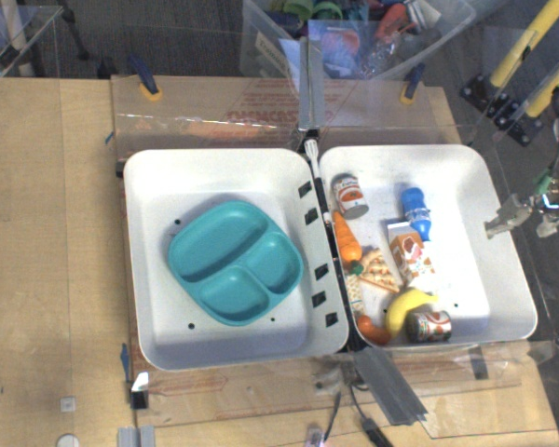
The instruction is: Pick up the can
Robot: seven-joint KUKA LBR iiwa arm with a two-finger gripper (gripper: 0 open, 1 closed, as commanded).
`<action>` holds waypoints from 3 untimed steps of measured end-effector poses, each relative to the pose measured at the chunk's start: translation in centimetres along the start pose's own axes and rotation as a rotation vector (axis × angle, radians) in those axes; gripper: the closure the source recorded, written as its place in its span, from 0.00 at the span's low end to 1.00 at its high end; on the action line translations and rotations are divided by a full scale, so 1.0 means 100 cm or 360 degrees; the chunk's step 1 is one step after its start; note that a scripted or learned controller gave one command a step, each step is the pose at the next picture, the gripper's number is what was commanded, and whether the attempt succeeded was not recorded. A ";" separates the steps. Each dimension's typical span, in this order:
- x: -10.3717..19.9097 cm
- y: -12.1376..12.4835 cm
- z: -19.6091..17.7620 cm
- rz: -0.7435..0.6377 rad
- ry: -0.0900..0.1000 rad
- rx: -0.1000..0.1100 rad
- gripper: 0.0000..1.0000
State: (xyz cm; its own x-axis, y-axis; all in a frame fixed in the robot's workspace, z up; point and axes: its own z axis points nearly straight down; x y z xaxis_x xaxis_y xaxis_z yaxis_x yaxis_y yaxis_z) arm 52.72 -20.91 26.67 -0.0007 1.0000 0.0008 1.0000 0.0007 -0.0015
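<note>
Two shallow white bins sit side by side on the wooden desk (47, 250); the left bin (149, 184) holds a teal divided plate (235, 263) lying flat near its middle, while the right bin (475, 184) holds a scatter of play food. One can (348, 195) with a red-and-white label lies tilted near the right bin's upper left corner, just beside the divider between the bins; a second can (430, 325), dark red, lies on its side at the bin's lower edge, touching a yellow banana (402, 306). Just below the first can is an orange carrot (347, 240); a blue bottle (415, 211) lies near the middle top of that bin, and beneath it rests a small printed box (408, 252); a flat waffle-patterned piece (378, 273) lies between the carrot and the banana, and a red tomato-like thing (374, 330) sits at the lower left. At the right margin, beyond the right bin's rim and well apart from both cans, part of the claw (526, 214) shows as a grey metal shape; it is blurred, so I cannot tell how it stands, and nothing is seen in its grasp. Behind the bins stands a clear tub (354, 17) full of coloured toys.
</note>
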 end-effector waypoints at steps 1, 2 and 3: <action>0.053 -0.021 0.115 0.0175 -0.0001 0.0000 0.00; 0.075 -0.038 0.166 -0.0097 -0.0009 -0.0050 0.00; 0.091 -0.035 0.167 -0.0779 -0.0035 -0.0066 0.00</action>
State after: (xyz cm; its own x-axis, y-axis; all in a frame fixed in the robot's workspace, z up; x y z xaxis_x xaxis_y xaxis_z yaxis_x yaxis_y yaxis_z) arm 49.23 -11.79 10.02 -0.4701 0.8821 -0.0299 0.8816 0.4709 0.0335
